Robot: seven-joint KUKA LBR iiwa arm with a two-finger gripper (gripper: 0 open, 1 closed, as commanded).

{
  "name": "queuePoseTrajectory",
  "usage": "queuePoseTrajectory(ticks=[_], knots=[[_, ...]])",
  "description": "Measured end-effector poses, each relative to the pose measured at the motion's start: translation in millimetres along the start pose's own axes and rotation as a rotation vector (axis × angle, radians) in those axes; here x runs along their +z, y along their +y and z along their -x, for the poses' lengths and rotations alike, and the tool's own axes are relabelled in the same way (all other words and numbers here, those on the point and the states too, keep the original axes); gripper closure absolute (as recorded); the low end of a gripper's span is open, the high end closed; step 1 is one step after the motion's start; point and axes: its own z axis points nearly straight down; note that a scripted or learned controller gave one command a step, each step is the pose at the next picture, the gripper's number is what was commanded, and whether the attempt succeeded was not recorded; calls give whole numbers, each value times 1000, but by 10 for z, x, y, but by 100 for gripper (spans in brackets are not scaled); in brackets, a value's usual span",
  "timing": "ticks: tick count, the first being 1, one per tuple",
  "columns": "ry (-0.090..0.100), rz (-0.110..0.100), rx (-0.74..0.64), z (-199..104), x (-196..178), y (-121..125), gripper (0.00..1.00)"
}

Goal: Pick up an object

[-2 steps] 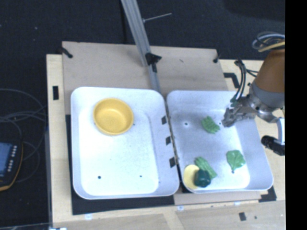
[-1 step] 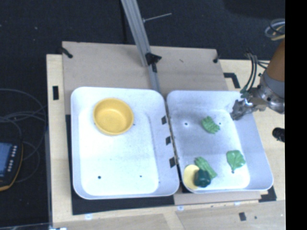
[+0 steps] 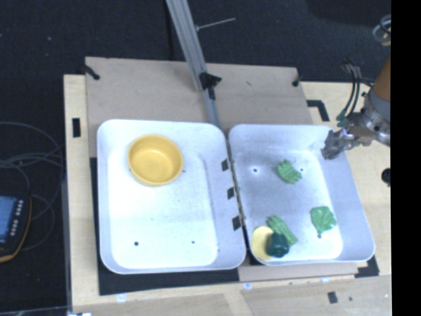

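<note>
The right bin (image 3: 342, 196) holds a light green piece (image 3: 288, 171) near its middle and another green piece (image 3: 322, 219) toward its right side. At its near left corner a green piece (image 3: 281, 228), a dark teal object (image 3: 277, 245) and a small yellow object (image 3: 262, 240) lie bunched together. My gripper (image 3: 331, 145) hangs over the bin's far right corner, above and to the right of the light green piece, with nothing visible between its fingers. The arm enters from the right edge.
A yellow bowl (image 3: 155, 159) sits at the far left of the left bin (image 3: 158, 242). A grey metal pole (image 3: 187, 38) slants down to the divider between the bins. Cables (image 3: 355, 87) hang by the wrist.
</note>
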Motion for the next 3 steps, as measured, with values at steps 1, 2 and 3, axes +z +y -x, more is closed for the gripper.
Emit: queuePoseTrajectory(ticks=[1, 2, 3], knots=[[1, -1, -3, -515, -87, -84, 100], [1, -3, -2, -920, -7, -227, 100], [2, -2, -4, -1472, -74, -370, 100]])
